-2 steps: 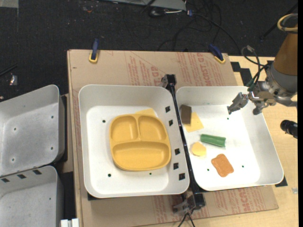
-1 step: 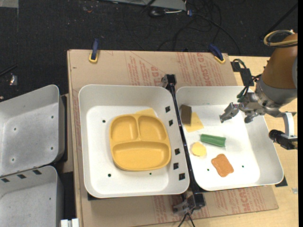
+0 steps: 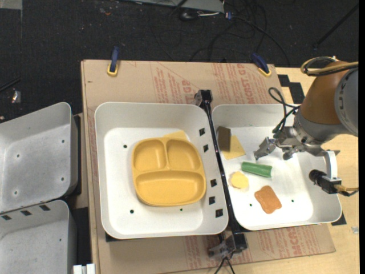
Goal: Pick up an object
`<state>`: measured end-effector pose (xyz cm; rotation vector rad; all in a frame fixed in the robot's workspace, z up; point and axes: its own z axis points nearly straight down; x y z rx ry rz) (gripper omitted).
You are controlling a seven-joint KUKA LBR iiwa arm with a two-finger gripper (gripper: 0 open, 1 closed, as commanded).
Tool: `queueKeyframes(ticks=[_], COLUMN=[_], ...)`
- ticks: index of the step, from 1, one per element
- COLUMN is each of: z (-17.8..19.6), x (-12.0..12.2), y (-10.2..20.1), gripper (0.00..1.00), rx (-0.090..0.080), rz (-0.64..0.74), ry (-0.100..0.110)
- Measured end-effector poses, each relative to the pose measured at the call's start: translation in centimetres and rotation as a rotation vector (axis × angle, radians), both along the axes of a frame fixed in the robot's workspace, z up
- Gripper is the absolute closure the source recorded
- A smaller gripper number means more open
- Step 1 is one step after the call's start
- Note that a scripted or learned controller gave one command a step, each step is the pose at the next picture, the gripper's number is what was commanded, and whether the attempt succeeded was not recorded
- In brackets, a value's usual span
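Note:
Several small items lie in the right bin. A green cylinder rests near its middle. A dark brown block overlaps a pale yellow slice at the bin's left side. A small yellow lump and an orange-brown flat piece lie toward the front. My gripper hangs over the bin's middle, just above and to the right of the green cylinder and close to the yellow slice. Nothing is visibly held in it.
A yellow divided tray fills the middle of the left bin. A black divider runs between the bins. The arm's orange band hangs over the right bin's far right, with a black fitting below it.

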<state>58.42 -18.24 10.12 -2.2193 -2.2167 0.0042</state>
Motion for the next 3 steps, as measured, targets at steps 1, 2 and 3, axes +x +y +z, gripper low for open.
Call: queueKeyframes(ticks=[1, 2, 3], z=[1.4, 7.5, 13.5], x=[0.2, 0.9, 0.6], y=[-0.1, -0.7, 0.0], gripper=[1.00, 1.00, 1.00], rx=[-0.002, -0.004, -0.004], rz=[0.000, 0.003, 0.004], ry=[-0.007, -0.012, -0.013])
